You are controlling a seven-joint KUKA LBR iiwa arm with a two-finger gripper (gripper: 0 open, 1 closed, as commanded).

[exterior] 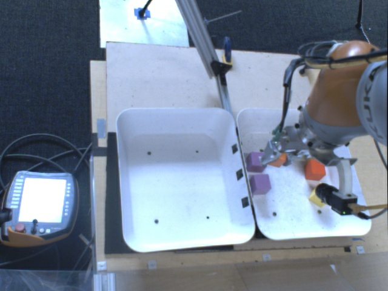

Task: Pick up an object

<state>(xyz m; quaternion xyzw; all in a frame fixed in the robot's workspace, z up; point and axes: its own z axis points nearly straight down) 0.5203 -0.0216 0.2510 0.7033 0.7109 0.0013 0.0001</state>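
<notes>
At the far left, on the dark floor, we see a teach pendant [37, 208] with a bright screen and black cables around it. Next comes the left bin [182, 177], which offers wide free room inside its white walls. Its right wall touches the left wall of the right bin [267, 223], so there is no gap between them.

In the right bin, two purple cubes [257, 171] stand close to the left wall, one just above the other, so there is little room on that side. They look matte, and their sides run almost parallel to the wall; they have no long axis. Just right of the upper one, the gripper [277, 153] hangs low over a small orange piece [279, 160], and we cannot tell how its jaws stand. Further right lies an orange-red cube [314, 169], slightly turned, with free floor around it. A yellow piece [316, 197] is partly hidden under a black part of the arm, near the front-right corner.
</notes>
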